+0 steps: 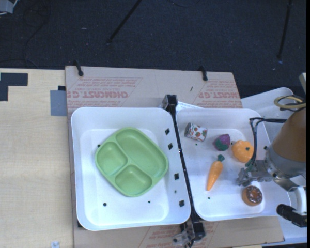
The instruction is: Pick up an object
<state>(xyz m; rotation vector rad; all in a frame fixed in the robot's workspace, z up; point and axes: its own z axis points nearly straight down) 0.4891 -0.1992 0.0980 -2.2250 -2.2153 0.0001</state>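
The right bin (225, 211) holds a toy carrot (214, 173), a purple toy (223, 141), an orange fruit (242, 151), a small printed can (196, 132) lying on its side, and a brown doughnut-like toy (252, 195). My gripper (246, 177) reaches in from the right and sits low in this bin, just above the doughnut and below the orange fruit. The carrot lies to its left, apart from it. Nothing shows between the fingers.
The left bin (88, 200) holds a green divided plate (131, 161). A black divider with clips runs between the two bins. Cardboard backing lies under and behind both. The arm's orange band (294, 141) hangs over the right bin's right edge.
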